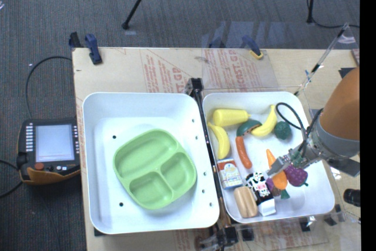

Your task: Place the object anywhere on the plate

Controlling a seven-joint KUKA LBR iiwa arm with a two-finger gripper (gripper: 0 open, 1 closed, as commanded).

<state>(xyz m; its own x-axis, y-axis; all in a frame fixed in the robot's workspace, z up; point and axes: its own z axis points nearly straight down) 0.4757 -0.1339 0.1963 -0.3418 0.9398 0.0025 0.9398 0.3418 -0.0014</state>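
Landmark: green plate [154,169], three compartments, lying in the left white bin [97,120].
Right bin [320,197]: just beside the plate's bin, on the side away from the handheld controller [50,149]; it holds all the toy food.
Gripper [289,163]: low over the right bin, well apart from the plate; how far the fingers are spread cannot be made out.
Purple grapes [297,175]: touching or just under the gripper tip; whether they are gripped cannot be told.
Orange piece [280,180]: pressed against the grapes on the plate side.
Bananas: one [221,139] along the bin wall nearest the plate, one [267,123] farther off.
Yellow block [229,117]: above the near banana.
Carrot [243,151]: between the bananas.
Cow carton [257,183], bread loaf [245,201]: at the near rim, beyond the plate.
Arm [348,114]: grey with orange, far side from the plate.
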